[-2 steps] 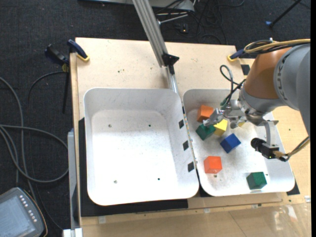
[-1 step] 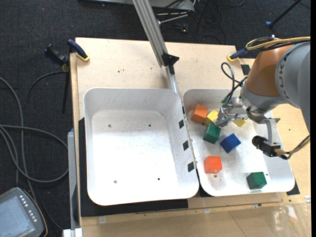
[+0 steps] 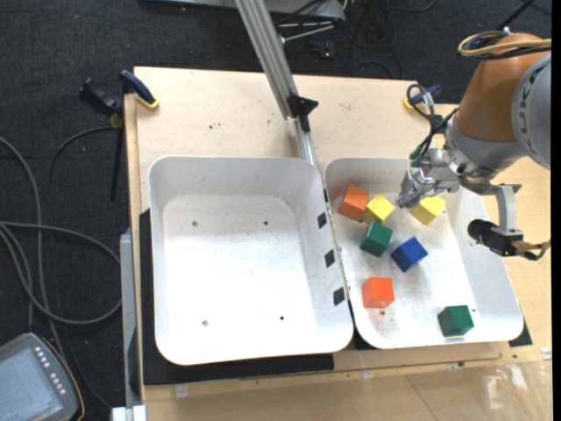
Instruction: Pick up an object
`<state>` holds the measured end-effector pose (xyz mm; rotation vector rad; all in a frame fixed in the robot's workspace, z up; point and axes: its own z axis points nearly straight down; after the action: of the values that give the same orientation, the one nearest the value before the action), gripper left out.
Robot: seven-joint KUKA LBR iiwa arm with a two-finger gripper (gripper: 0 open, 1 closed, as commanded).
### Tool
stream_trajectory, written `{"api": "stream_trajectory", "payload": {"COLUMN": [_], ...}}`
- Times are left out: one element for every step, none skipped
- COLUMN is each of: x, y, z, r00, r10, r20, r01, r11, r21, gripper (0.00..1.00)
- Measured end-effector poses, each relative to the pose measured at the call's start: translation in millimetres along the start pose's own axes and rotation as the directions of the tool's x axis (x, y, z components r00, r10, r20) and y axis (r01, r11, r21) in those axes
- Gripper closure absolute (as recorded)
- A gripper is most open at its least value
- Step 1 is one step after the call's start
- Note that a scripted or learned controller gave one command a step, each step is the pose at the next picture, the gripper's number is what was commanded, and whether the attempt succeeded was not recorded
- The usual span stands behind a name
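Blocks lie loose in the right bin, seven by my count: an orange block and a yellow block touching near the bin's far left corner, a green block just below them, a blue block beside that, a second orange block nearer the front, a dark green block by the front rim, and a second yellow block further right. The gripper hangs low over the bin, its tip just beside that second yellow block and between the two yellow ones. Whether the jaws stand open or closed I cannot tell; the wrist hides them, and no block is seen between them. The left bin sits alongside on the counter. Judged from this, the pick is not done: every block rests on the bin floor, and the grasp, the closing and the lift all remain.
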<state>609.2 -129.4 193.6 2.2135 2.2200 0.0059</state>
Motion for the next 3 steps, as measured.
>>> {"api": "stream_trajectory", "payload": {"x": [9,9,65], "y": [3,4,14], "z": [-60,-96,-97], "r00": [1.000,1.000,1.000], "r10": [-0.001,-0.001,-0.005], "r20": [-0.001,0.000,-0.003], "r01": [0.001,0.001,0.005], "r11": [1.000,1.000,1.000], "r21": [0.000,0.001,0.005], "gripper": [1.00,1.00,1.00]}}
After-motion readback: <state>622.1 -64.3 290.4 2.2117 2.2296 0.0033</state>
